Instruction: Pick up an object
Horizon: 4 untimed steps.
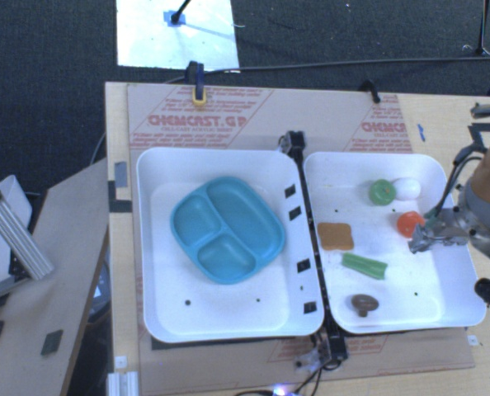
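Two white bins side by side on the counter (253, 110). Left bin (158, 246) holds a blue divided plate (226, 229), lying flat near the bin's middle. Right bin (431, 304) holds the small items: green round piece (382, 191) at the far side, touching a white ball (407, 188) just right of it; orange-red ball (408, 223) nearer, toward the right wall; brown square (336, 236) at the left side of the bin; green stick (365, 265) just nearer than the square, lying slightly tilted; brown mushroom-like lump (364, 304) at the near edge. Arm (488, 192) reaches in from the right, low over the right bin. Gripper (425, 238) sits just beside the orange-red ball, on its right and near side, maybe touching it; contact unclear. Can't tell how the gripper is set, too small and blurred. Nothing is visibly clamped in it; all items look to be resting on the bin floor.
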Tool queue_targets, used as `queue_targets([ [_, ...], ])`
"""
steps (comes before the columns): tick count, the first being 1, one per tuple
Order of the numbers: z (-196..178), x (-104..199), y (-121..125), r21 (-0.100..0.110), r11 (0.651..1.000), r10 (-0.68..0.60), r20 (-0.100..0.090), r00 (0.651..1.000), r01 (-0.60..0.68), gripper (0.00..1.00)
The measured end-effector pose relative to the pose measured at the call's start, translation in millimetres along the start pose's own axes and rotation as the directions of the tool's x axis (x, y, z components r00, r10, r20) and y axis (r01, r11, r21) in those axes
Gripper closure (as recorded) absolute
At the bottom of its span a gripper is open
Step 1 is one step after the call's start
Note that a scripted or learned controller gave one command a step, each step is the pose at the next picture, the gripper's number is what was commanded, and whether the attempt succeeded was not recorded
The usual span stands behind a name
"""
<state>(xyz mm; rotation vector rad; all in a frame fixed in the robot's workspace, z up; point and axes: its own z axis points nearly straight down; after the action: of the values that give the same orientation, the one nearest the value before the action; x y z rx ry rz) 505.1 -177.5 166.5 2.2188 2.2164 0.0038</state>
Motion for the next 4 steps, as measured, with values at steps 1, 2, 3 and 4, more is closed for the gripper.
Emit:
queue_targets([
  [1, -64, 2, 3, -0.002, 1.0, -0.006, 0.0, 1.0, 0.006, 1.0],
  [2, -67, 1, 4, 0.002, 1.0, -0.005, -0.001, 1.0, 0.005, 1.0],
  [3, -73, 55, 16, 0.002, 1.0, -0.011, -0.003, 1.0, 0.011, 1.0],
  [4, -61, 110, 18, 0.004, 1.0, -0.011, -0.004, 1.0, 0.011, 1.0],
])
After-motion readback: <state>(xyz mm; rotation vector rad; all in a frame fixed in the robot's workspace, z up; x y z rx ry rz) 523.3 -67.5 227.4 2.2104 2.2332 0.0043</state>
